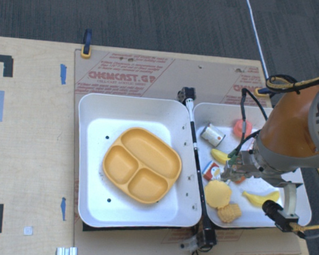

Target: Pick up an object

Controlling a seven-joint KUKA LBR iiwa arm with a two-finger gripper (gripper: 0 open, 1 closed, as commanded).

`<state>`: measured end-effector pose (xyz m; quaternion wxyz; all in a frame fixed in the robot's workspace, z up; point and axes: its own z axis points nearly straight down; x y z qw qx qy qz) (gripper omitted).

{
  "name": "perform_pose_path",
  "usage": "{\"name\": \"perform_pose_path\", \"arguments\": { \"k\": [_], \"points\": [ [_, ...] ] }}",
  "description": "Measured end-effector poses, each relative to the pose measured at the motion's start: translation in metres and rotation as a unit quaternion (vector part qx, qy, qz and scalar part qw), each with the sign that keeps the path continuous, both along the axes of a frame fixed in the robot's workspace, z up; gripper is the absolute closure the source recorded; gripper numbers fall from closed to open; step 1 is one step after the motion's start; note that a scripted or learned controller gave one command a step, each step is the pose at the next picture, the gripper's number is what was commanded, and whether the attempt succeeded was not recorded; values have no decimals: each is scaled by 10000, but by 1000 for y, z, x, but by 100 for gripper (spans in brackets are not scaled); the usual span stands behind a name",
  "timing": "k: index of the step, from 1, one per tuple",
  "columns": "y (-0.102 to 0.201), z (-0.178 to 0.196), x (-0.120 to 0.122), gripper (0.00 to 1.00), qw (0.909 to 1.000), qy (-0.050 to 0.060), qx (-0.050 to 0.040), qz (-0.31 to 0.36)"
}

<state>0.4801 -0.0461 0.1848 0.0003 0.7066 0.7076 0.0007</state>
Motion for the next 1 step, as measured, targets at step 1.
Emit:
{"name": "perform_pose_path", "arguments": {
  "k": [1],
  "points": [
    [0,0,0,0,10000,-1,-1,-3]
  ]
}}
